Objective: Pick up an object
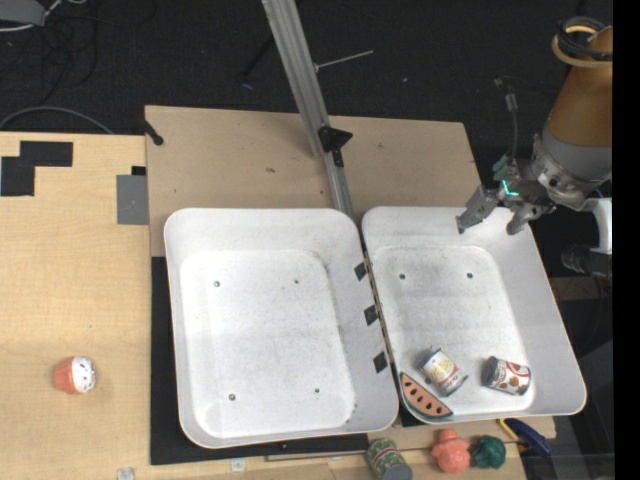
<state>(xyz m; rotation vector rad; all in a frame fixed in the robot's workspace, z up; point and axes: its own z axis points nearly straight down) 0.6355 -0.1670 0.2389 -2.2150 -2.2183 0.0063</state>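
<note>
A dark floor strewn with cables surrounds a pale wooden desk [70,268] that carries two shallow white bins side by side, with a slanted aluminium rail [305,88] rising behind them. In the camera view, the left white bin [190,233] holds nothing I can make out. The right white bin [520,268] has its contents gathered along the near edge: a flat watermelon-slice toy [425,396] in the near-left corner, a small tin can with a pale label [441,370] just beside it, and a red-and-white printed can lying on its side [507,375] a little further right. A small round orange-and-white figure [75,375] sits on the desk, well apart from both bins.

The pick looks not yet begun: nothing sits between the jaws, and all candidates lie untouched. The grey arm with its orange band [585,108] reaches in from the right, its gripper [495,211] hovering over the right bin's far edge, jaws spread open and pointing down-left, well apart from the cans.
</note>
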